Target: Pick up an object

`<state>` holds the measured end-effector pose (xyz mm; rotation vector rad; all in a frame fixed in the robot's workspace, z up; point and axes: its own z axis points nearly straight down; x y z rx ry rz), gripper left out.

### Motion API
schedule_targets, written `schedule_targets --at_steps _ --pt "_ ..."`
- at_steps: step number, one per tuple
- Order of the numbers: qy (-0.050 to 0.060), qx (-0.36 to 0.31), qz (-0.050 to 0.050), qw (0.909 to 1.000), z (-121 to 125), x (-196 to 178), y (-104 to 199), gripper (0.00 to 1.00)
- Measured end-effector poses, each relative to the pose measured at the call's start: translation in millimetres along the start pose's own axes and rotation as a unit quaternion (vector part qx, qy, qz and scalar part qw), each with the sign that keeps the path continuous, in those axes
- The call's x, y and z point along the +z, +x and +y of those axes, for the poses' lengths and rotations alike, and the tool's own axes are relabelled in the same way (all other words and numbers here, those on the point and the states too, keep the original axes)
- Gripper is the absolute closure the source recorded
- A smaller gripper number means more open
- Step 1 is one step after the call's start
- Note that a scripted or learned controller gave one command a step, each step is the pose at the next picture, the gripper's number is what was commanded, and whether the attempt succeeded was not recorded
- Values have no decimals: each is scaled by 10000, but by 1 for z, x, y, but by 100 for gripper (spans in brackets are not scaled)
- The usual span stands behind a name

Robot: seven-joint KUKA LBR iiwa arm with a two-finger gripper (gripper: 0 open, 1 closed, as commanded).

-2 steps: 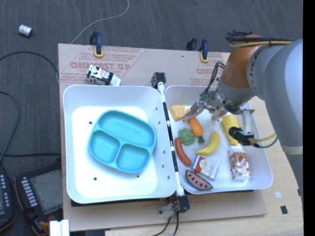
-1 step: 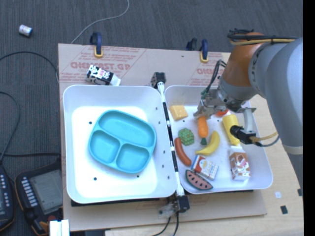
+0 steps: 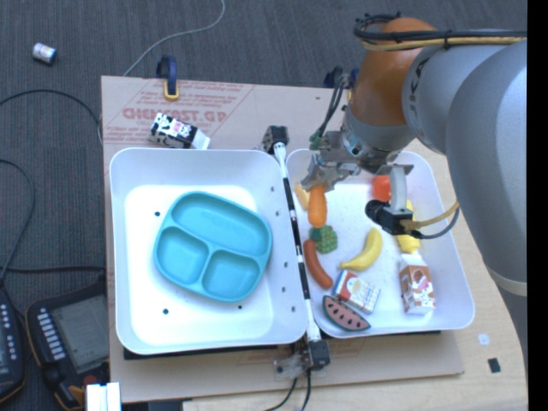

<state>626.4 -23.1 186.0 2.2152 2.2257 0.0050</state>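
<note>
Two white bins sit side by side on the worktop. The left bin (image 3: 128, 255) holds a blue divided plate (image 3: 212, 245). The right bin (image 3: 458, 302) holds the toy food: a carrot (image 3: 317, 205) near its far-left corner, a broccoli piece (image 3: 324, 239) just beside it on the near side, a sausage (image 3: 317, 266) along the left wall, a banana (image 3: 366, 252) near the middle, a watermelon slice (image 3: 346, 312) at the near edge, a small carton (image 3: 358, 292) touching the slice, and a juice box (image 3: 415, 287) toward the right wall.

The claw (image 3: 328, 171) is low over the far-left corner of the right bin, just above the top end of the carrot. Whether it is spread or closed cannot be told at this angle; nothing is visibly held between its tips, and the carrot lies on the bin floor.

Judgement: the step in hand is the approach or descent on a chosen object, most likely the carrot. No lift has occurred.

The next move calls for the claw to straddle the carrot across its narrow width, settle to the bin floor, close, then rise straight. The bin's left wall and the adjoining broccoli leave little room, so a misplaced tip could push the carrot aside rather than capture it.
</note>
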Motion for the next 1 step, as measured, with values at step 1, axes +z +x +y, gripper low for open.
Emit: schedule_targets --at_steps 1 --pt "21 8 -8 10000 -1 -8 -2 100"
